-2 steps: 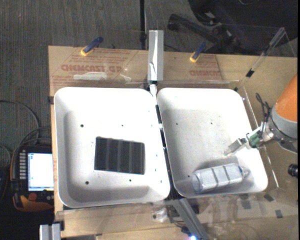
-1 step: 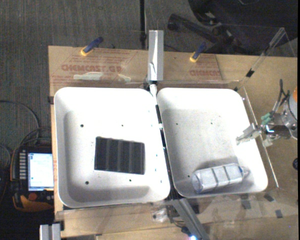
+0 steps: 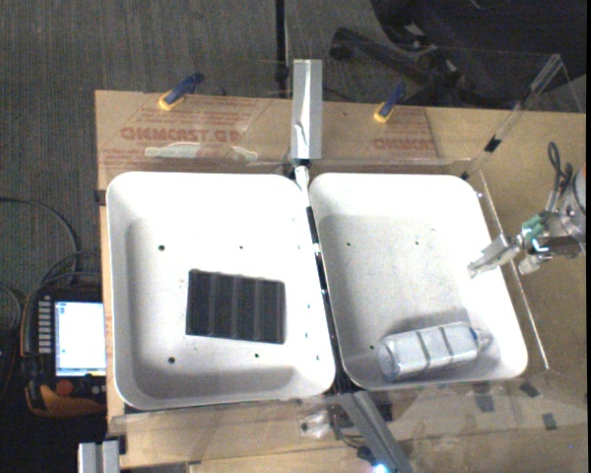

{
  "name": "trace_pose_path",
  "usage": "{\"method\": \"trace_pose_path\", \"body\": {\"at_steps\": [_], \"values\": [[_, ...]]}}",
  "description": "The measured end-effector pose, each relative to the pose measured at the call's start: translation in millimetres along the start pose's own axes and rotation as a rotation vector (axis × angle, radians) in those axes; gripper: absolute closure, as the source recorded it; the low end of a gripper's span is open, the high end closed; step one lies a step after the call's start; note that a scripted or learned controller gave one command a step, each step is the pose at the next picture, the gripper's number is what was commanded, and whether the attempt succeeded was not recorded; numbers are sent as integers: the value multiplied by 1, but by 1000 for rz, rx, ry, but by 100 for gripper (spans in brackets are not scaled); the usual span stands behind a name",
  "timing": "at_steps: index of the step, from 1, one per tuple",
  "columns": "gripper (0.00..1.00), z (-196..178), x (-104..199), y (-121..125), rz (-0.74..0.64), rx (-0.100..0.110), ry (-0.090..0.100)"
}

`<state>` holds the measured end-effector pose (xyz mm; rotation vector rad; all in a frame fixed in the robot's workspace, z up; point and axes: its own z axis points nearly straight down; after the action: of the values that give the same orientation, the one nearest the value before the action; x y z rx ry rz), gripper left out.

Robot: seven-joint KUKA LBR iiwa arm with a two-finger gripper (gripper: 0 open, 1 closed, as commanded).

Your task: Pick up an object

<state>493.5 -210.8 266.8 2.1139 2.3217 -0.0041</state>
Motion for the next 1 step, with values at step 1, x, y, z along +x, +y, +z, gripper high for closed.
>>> {"method": "trace_pose_path", "body": {"at_steps": [1], "values": [[0, 22, -10, -9, 216, -1, 3]]}}
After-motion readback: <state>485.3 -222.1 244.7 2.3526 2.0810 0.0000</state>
